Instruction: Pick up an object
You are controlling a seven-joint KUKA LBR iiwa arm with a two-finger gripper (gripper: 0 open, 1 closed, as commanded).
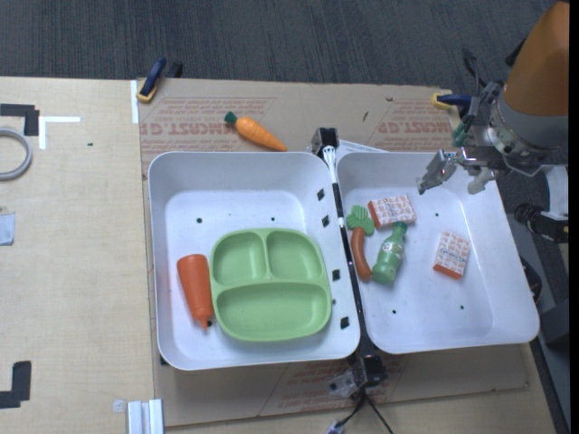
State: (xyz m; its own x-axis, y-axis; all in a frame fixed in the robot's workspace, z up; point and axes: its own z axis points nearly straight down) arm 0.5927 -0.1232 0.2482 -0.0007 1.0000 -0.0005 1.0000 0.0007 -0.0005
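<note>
My gripper (455,175) hangs over the far edge of the right bin (488,319), its two fingers spread open with nothing between them. Below and left of it lie a small white and orange box (392,211), a green bottle (389,256) and a red sausage with a green end (361,247). A second white and orange box (451,254) rests below the gripper, nearer the bin's right side. In the left bin (181,188) sit a green divided plate (270,285) and an orange cylinder (194,288).
A toy carrot (254,131) lies on the cardboard behind the left bin. A blue and yellow clamp (151,78) sits at the cardboard's far left corner, another (450,103) at the far right. Black clips join the bins along the middle seam.
</note>
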